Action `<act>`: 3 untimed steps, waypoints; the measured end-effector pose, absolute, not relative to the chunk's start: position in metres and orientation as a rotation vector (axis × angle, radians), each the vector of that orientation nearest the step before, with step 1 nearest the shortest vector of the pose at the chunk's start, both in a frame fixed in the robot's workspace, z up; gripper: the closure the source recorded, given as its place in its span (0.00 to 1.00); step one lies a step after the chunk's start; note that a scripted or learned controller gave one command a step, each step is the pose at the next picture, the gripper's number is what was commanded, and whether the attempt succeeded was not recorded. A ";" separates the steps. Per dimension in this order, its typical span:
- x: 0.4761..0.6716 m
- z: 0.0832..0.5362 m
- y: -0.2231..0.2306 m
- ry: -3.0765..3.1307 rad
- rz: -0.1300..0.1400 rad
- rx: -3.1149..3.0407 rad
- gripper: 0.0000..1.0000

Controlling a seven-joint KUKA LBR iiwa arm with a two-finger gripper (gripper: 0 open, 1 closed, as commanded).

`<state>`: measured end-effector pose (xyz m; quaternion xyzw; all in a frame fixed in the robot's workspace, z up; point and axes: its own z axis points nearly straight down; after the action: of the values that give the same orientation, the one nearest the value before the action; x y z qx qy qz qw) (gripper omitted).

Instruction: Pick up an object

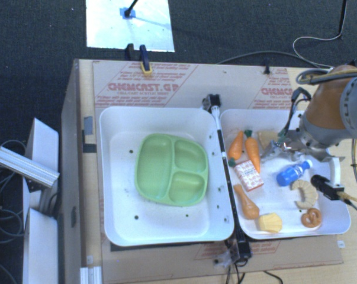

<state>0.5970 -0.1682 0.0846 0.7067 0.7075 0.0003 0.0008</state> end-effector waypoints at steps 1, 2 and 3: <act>0.562 0.084 -0.159 2.222 0.001 2.220 0.00; 0.670 0.085 -0.154 2.223 0.005 2.215 0.00; 0.671 0.097 -0.155 2.224 0.006 2.208 1.00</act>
<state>0.6709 -0.1546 0.0973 0.7044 0.7098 0.0020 0.0038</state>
